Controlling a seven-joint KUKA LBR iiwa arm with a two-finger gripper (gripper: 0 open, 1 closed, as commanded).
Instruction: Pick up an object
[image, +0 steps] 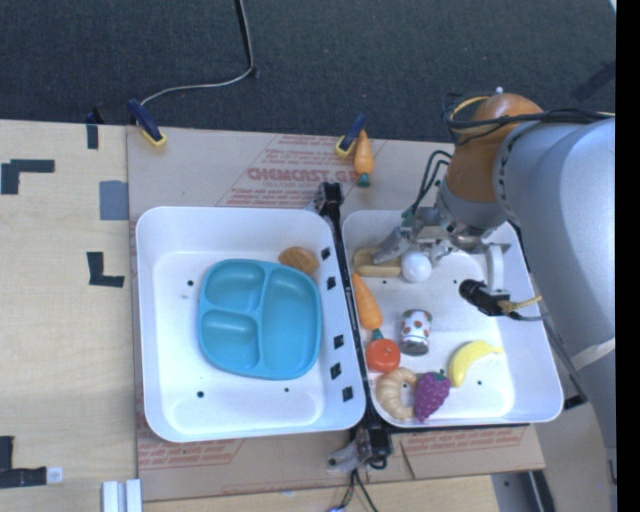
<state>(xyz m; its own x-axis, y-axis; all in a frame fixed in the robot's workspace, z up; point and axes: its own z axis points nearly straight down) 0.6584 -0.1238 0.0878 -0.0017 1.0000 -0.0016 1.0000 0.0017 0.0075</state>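
Camera view, read from left to right: the left bin (160, 300) holds a blue divided plate (260, 320) and, at the plate's 1 o'clock, a brown bread roll (298, 260) near the bin's right wall. The right bin (530, 395) holds the other candidates. A carrot (366, 302) lies along its left wall, long axis running 11 to 5 o'clock. At the carrot's 12 o'clock lies a beige stick (376, 268), long axis near 9 to 3 o'clock, with its right end touching or just beside a white ball (416, 266). A tomato (382, 354), a pastry ring (395, 390), a can (415, 331) and grapes (431, 393) cluster in the lower part of the bin. The gripper (432, 243) hangs over the upper part of the right bin. The white ball sits just beside it at about 7 o'clock, making it the nearest object and the likely target. Whether the gripper is open or closed cannot be told from this angle, and nothing is seen held in it. A banana (472, 360) lies at the gripper's 5 o'clock, well apart. Judgement: the coming move calls for a short shift toward 7 o'clock and a descent centred on the ball, because off-centre contact may roll it toward the stick.
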